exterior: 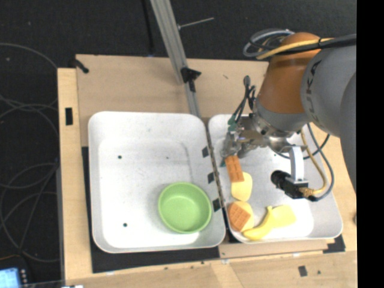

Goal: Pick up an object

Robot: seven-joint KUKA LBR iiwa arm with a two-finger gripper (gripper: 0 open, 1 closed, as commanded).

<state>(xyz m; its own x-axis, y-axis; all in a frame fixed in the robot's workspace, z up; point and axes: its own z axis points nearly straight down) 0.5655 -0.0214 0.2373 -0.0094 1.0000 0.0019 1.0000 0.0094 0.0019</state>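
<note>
My gripper (233, 150) hangs low over the left side of the right bin (324, 221), right above the top end of an orange stick-shaped piece (234, 169). Whether it touches that piece is unclear. Just below lie a pale yellow rounded piece (242, 189), an orange waffle-textured block (240, 215) and a yellow banana-like piece (271, 222). A green bowl (184, 206) sits in the left bin (120, 143), near its front right corner.
A metal pole (174, 47) slants down from the top to the gap between the bins. The divider between the bins runs close to the left of the gripper. The wooden bench (120, 83) surrounds both bins.
</note>
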